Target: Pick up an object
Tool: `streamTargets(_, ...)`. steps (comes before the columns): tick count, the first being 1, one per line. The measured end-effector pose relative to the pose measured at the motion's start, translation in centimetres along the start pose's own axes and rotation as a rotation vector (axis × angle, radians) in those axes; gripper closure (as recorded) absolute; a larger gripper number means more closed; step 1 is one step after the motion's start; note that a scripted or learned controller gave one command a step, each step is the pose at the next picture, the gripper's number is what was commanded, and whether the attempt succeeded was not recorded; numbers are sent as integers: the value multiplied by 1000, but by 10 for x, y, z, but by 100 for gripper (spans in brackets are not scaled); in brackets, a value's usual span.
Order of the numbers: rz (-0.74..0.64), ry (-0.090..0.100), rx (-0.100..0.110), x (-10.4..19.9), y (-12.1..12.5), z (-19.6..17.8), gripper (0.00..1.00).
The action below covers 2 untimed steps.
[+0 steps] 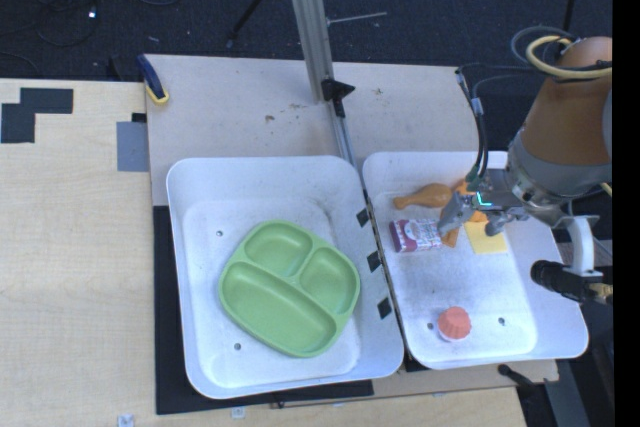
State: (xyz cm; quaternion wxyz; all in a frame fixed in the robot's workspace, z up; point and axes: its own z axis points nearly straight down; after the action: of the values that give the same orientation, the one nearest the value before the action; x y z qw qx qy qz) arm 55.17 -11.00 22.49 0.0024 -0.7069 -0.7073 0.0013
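In the right bin lie a tan drumstick-shaped toy, a purple and white packet, a yellow block, a small orange piece and a pink round toy. My gripper hangs low over the bin's upper middle, between the packet and the yellow block. Its two grey fingers are spread apart and open, and I see nothing held between them. The orange piece sits just below the left finger. The wrist hides part of the bin behind it.
The left bin holds a green divided plate. An aluminium post rises behind the two bins. The arm's orange band and grey body loom over the right bin's far right corner.
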Motion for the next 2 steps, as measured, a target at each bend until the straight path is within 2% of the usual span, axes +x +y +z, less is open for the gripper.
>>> streamTargets(1, 0, 0, -1, 0, 0, -1, 0)
streamTargets(2, 1, 0, 3, 1, 10, 51, 0)
